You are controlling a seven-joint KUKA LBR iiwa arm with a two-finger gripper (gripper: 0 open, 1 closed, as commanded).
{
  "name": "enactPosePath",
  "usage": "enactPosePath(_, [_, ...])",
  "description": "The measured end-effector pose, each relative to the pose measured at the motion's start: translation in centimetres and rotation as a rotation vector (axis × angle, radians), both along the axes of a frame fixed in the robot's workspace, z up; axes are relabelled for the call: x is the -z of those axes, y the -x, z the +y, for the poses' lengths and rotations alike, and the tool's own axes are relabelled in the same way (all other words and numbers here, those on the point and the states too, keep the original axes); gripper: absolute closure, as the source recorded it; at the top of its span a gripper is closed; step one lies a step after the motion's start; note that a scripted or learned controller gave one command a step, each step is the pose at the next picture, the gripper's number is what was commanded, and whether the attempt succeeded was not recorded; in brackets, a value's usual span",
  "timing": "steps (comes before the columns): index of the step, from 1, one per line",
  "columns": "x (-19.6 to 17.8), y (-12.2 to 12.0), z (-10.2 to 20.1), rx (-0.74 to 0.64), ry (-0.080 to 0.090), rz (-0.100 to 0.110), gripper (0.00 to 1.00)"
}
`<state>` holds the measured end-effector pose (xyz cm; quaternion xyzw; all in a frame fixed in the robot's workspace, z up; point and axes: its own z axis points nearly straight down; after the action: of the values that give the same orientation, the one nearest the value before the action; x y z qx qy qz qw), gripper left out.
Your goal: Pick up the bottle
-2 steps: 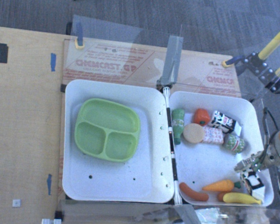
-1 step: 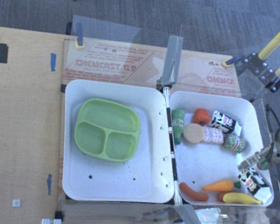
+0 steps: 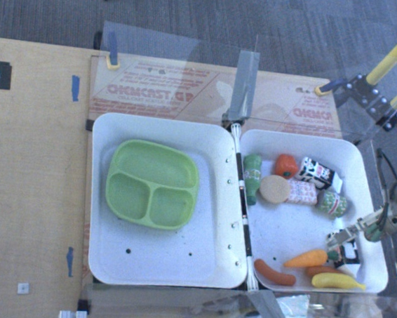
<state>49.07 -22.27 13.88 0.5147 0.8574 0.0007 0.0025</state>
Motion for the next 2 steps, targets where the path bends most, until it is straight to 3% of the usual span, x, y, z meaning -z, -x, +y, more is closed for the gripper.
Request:
enactPosePath(1, [5.2, -6.7, 0.7, 0.094, -0.008, -0.001, 0.0])
enactPosePath(2, [5.2, -1.5, 0.4, 0.036, -0.006, -0.002, 0.0])
